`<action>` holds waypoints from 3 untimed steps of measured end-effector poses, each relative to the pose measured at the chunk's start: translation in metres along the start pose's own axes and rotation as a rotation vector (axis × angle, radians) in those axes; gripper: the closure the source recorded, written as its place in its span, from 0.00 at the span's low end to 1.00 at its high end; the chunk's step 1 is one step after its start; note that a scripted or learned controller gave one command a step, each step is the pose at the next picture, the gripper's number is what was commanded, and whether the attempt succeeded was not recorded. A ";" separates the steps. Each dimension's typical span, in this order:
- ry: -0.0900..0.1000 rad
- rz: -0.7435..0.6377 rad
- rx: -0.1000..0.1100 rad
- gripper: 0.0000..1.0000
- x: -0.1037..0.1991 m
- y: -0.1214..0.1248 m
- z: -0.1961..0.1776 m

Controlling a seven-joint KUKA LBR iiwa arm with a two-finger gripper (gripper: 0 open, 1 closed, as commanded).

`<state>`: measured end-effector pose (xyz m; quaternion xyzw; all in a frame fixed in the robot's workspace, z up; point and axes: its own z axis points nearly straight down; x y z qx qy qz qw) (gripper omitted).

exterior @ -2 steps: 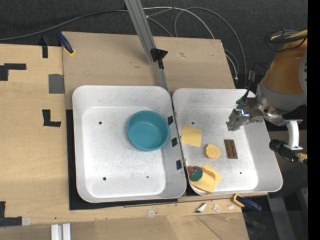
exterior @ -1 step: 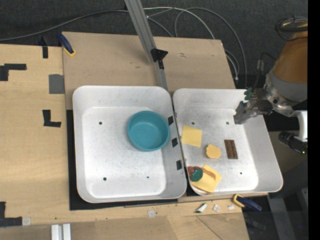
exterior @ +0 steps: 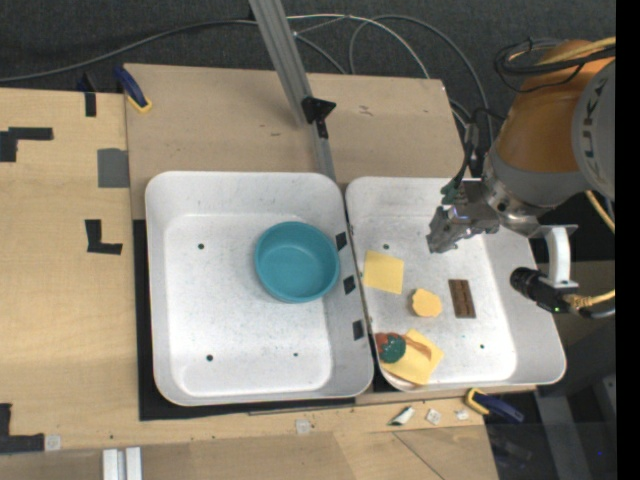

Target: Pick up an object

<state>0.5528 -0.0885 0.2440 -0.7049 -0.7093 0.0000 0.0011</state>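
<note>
The right bin (exterior: 500, 363) holds a pale yellow square piece (exterior: 384, 272), a small orange-yellow round piece (exterior: 427, 303), a brown rectangular bar (exterior: 461, 297), and a yellow wedge with a red-and-green item on it (exterior: 405, 351) near the front edge. My gripper (exterior: 445, 235) hangs over the back middle of the right bin, above and slightly left of the brown bar. Nothing shows between its fingers. A teal bowl (exterior: 295, 260) sits in the left bin (exterior: 180, 298).
A slanted metal pole (exterior: 285, 53) crosses the bench behind the bins. Cables (exterior: 400, 38) lie at the back. Blue-and-yellow clamps sit at the bench's back left (exterior: 133, 88) and front right (exterior: 490, 404). The arm's body (exterior: 550, 138) looms over the right bin's right side.
</note>
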 end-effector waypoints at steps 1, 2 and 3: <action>0.000 0.000 0.002 1.00 0.052 -0.015 0.005; 0.001 -0.001 0.000 1.00 0.104 -0.017 -0.002; 0.000 -0.002 0.001 1.00 0.163 -0.018 -0.004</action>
